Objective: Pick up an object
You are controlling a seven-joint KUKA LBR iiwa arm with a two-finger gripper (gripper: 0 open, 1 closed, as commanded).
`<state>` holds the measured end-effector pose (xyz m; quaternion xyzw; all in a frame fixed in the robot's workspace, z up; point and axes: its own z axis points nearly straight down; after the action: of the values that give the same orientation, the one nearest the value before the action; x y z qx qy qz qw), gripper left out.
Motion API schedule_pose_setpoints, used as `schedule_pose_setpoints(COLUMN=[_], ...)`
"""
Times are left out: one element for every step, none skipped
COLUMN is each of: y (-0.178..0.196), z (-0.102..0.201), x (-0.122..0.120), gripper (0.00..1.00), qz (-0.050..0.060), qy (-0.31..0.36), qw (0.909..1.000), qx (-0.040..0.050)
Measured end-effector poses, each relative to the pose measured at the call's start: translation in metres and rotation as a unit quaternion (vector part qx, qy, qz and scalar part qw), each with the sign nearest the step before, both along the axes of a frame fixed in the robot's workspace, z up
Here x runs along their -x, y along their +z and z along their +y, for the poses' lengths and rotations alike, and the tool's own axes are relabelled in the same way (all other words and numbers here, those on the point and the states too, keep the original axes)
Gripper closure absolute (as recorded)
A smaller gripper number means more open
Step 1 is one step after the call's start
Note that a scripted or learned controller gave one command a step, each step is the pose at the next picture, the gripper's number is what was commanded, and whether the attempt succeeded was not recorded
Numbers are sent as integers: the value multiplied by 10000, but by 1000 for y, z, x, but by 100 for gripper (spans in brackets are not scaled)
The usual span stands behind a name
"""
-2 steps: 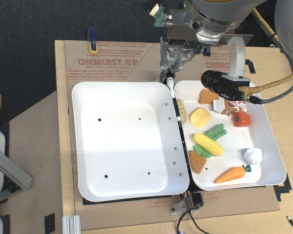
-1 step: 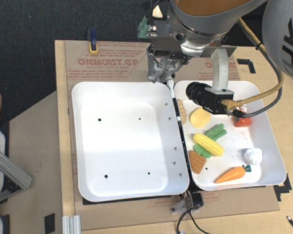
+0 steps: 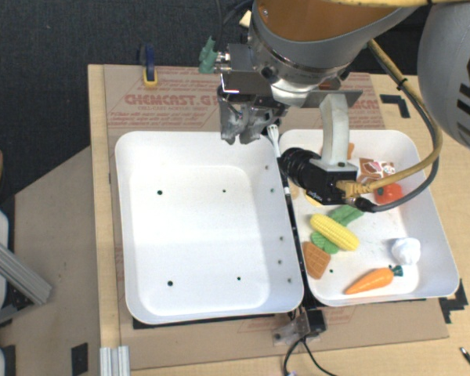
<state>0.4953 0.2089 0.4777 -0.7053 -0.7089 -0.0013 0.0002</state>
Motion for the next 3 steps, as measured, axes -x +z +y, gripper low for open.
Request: schedule_pose_setpoints(y=[24,34,41], z=[17,16,16], x=[17,16,16], gripper=[100,100,100], qz=[-17,-13,-11], qy=[-7,-17,-18], qw=[10000,10000,10000], qx=[-4,3,2])
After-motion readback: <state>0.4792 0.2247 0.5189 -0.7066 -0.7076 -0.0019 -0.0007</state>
